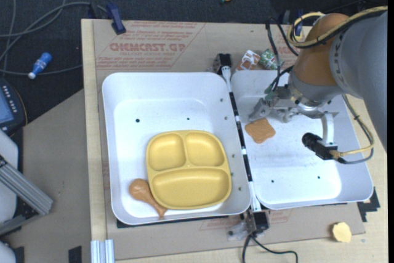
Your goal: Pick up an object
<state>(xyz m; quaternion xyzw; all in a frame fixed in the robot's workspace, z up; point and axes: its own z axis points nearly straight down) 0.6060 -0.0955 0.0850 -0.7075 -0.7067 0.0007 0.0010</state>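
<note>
The tabletop point(154, 40) carried two white bins side by side. The arm point(345, 49), grey with an orange band, reached in from the right and hung over the upper part of the right bin point(308, 188). The left bin point(123, 108) held a yellow tray point(188, 169) with three compartments, lying in its lower half. A tan drumstick point(145, 193) lay at the tray's lower left corner, touching its edge. In the right bin, a brown slice point(260, 130) lay flat on the floor near the wall between the two bins. The end effector point(271, 109) was just above and beside the slice, pointing down toward the left; I cannot tell if it was released or clenched, and nothing was seen grasped in it. A small crumpled wrapper point(258, 59) lay on the tabletop just behind the right bin. A small yellow piece point(341, 231) lay on the tabletop near the lower right corner.
</note>
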